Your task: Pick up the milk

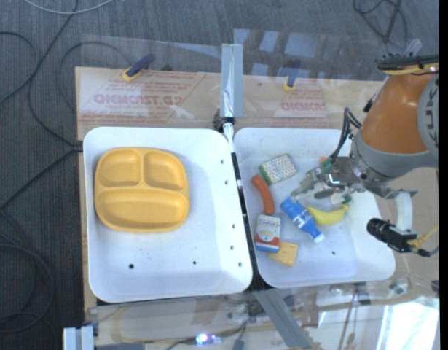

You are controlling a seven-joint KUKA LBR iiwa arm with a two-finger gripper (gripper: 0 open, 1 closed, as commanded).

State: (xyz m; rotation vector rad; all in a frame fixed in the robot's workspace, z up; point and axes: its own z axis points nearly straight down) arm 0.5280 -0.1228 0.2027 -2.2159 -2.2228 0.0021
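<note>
The milk (pixel 268 233), a small carton, was seen lying flat near the front left of the right bin (pixel 369 265), just beside a cracker (pixel 286 254) and a blue bottle (pixel 301 219). The hand (pixel 322 186) was positioned above the banana (pixel 328 214), well apart from the carton; its state could not be told. The carton was judged light and easily crushed. A hold across its narrow sides was advised.
</note>
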